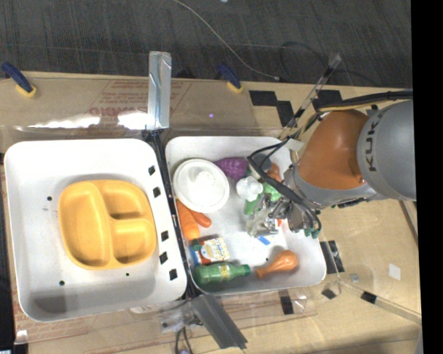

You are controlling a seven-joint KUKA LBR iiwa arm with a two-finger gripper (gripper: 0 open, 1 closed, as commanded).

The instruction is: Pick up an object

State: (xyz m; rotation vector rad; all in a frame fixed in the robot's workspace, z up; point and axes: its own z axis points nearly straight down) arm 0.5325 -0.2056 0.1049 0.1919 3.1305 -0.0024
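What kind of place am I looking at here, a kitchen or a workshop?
Most likely a robotics lab test bench, not a kitchen: a grey and orange robot arm reaches over two white bins, one holding a yellow divided plate, the other toy food like a green bottle.

Two shallow white bins on the desk (370, 276) — left bin (20, 216) and right bin (228, 145).

Left bin: one yellow divided tray (107, 221), three compartments.

Right bin, items counted:
- one white bowl (201, 184)
- one purple item (233, 167)
- one orange carrot-like piece (191, 219)
- one small printed pouch (212, 250)
- one green bottle (221, 272)
- one tan drumstick-shaped toy (277, 264)
- one cluster of green and white pieces (257, 197) beneath the arm — number of pieces cannot be told.

Blue clamps along the far edge: two, left clamp (18, 78) and right clamp (229, 76).

One arm (384, 152).
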